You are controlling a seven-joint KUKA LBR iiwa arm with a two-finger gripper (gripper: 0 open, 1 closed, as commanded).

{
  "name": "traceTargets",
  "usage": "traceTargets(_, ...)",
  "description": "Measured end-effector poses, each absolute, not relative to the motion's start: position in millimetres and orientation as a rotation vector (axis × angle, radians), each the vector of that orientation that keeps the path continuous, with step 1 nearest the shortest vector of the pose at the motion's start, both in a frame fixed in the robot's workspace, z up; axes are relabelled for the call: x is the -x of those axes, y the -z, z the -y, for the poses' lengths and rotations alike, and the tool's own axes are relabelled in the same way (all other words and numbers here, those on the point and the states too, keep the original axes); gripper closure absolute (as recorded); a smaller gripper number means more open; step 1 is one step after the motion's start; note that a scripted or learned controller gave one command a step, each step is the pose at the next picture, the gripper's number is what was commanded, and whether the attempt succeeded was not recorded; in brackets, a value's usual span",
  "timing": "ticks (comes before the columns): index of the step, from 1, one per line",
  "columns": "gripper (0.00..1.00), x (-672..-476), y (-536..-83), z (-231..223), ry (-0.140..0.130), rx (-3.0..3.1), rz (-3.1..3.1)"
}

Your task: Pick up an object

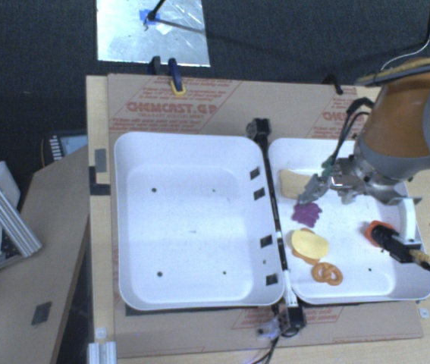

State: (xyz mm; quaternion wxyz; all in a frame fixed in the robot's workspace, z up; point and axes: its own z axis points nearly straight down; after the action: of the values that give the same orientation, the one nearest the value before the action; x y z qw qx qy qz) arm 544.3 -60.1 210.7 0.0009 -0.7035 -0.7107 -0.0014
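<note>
while the gripper (311, 191), grip unclear, hovers, the right bin (408, 283) holds purple grapes (306, 214) and pretzel (327, 274).

- This is looking like a robotics lab or test cell rather than a home or shop: a grey industrial arm (408, 127) with an orange band is reaching over a bench from the right.
- Two shallow white bins (192, 146) are sitting side by side on a brown board (199, 101) printed with red lettering, held by a clamp (175, 78) at its far edge.
- Loose cables (427, 21) are trailing across dark carpet (32, 36), where a silvery sheet (152, 20) is lying.
- An aluminium framing bar (2, 211) is leaning at the left beside a plain wooden surface (40, 279).
</note>
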Motion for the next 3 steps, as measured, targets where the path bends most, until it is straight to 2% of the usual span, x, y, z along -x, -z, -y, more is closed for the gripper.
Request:
traceTargets(1, 0.0, -559.1, -182.9, 2.0, 0.002, 2.208, 2.23)
traceTargets(2, 0.0, -484.0, -184.0, 43.1, -0.006, 2.224, 2.216)
traceTargets(3, 1.0, -488.0, -195.1, 40.3, 0.004, 2.221, 2.226)
